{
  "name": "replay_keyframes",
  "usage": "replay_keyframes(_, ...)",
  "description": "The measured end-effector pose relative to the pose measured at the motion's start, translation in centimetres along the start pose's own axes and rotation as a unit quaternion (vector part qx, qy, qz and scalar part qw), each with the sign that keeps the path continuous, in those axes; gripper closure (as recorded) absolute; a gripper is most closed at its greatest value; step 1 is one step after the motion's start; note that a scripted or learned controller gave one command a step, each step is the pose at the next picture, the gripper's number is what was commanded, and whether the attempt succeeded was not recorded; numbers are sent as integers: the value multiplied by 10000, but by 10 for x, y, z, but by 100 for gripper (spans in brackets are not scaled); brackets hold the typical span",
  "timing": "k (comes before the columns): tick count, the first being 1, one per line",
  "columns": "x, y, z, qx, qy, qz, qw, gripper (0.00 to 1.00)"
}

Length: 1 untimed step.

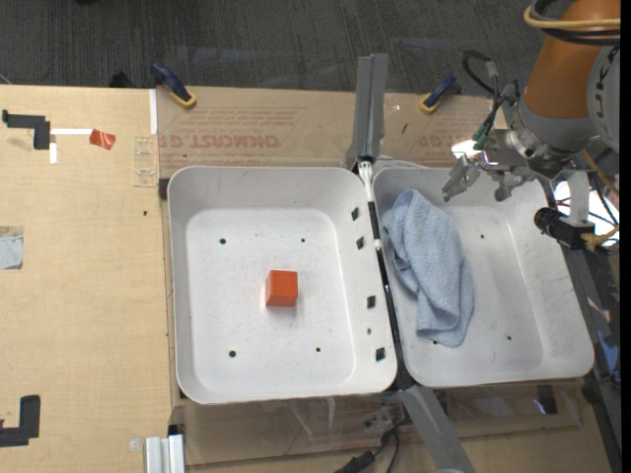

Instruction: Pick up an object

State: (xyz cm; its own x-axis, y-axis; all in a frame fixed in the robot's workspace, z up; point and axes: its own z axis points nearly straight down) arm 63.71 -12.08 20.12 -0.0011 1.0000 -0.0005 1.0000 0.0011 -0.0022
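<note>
Pre-grasp: arm hangs over the right bin's far edge. Blue towel lies crumpled at that bin's left wall; orange block sits mid left bin. Gripper spread open, empty (fingertips small, hard to read). Next: descend on a target.

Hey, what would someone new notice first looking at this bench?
A small orange-red cube sits alone near the middle of the left white bin. A crumpled light-blue cloth lies along the left side of the right white bin, with the end effector hovering over that bin's far edge.
</note>
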Motion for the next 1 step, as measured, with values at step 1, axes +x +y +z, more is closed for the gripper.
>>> replay_keyframes(1, -45, -39, 108, -22, -4, 518, 9987, 0)
